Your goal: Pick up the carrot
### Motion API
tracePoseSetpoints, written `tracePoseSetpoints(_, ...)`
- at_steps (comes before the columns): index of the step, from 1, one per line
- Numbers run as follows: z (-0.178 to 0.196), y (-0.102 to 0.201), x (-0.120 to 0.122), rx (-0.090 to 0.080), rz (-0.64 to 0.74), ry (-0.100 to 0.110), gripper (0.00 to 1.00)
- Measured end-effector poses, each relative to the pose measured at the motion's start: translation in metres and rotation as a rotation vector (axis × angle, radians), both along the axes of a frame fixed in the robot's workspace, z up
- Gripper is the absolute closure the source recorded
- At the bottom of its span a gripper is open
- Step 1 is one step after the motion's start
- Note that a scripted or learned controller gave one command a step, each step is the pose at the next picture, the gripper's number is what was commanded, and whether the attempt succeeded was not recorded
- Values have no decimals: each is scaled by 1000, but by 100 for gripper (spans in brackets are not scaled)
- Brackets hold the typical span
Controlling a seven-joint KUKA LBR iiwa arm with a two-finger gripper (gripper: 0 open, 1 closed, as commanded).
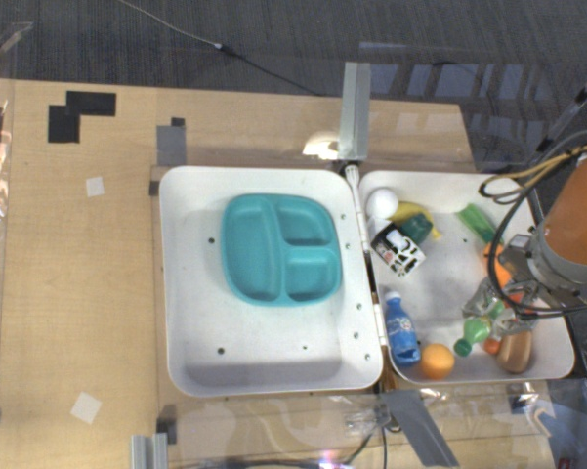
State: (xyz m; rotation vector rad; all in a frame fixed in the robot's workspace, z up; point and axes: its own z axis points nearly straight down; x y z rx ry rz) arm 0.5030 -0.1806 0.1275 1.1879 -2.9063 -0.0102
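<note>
I read the carrot as the orange sliver at the right side of the right bin, mostly hidden under the arm's wrist, with the pincer low just beside it; I cannot tell whether the pincer is open, closed, or gripping anything. The main risk is crowding: a green bottle, a brown object and an orange fruit sit near, so a closure could catch a neighbour instead. The bin wall is also close, so the carrot could get pushed against it and slip.
</note>
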Motion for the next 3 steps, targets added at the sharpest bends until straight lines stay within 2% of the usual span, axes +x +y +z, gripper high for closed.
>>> tracePoseSetpoints(1,65,59,-2,-5,12,-20,100)
tracePoseSetpoints(2,80,69,2,-5,189,-15,100)
tracePoseSetpoints(3,121,79,23,-5,740,-17,100)
